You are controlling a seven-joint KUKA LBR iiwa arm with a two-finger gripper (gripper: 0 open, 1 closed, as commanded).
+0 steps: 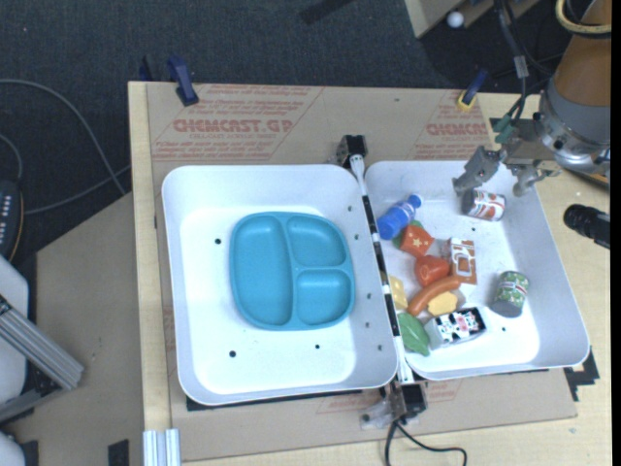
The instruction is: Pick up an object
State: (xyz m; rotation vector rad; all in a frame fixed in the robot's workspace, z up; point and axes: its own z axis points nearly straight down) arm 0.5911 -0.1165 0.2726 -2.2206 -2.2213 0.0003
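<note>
My gripper hangs over the back of the right bin with its two grey fingers spread apart, open. A small red and white can lies on its side just below and between the fingertips; nothing is held. Several more small items lie in this bin: a blue bottle, a red piece, an orange and white box, an orange carrot shape, a green piece, a black and white carton and a green can.
The left bin holds a blue divided plate. A black rail runs between the two bins. Blue clamps sit at the bench's far edge. Bare bin floor shows near the right bin's right wall.
</note>
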